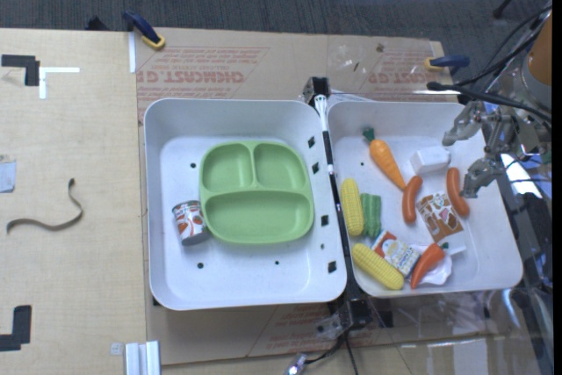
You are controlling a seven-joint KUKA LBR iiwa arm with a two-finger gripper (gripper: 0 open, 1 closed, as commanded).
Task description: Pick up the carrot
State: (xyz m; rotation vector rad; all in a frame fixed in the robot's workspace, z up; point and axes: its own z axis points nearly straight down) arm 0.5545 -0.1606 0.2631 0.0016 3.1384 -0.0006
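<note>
The carrot (385,162) lies slantwise in the upper left of the right bin (500,277), green top toward the bin's far corner. The pincer (474,155) hangs at the frame's right edge, its fingers spread and pinching nothing, well apart from the carrot. A likely slip: closing on a neighbouring sausage (410,198) instead, being similar in colour. Counted: one carrot, two sausages, two corn cobs (351,206), one green divided plate (256,192), one small can (187,222).
</note>
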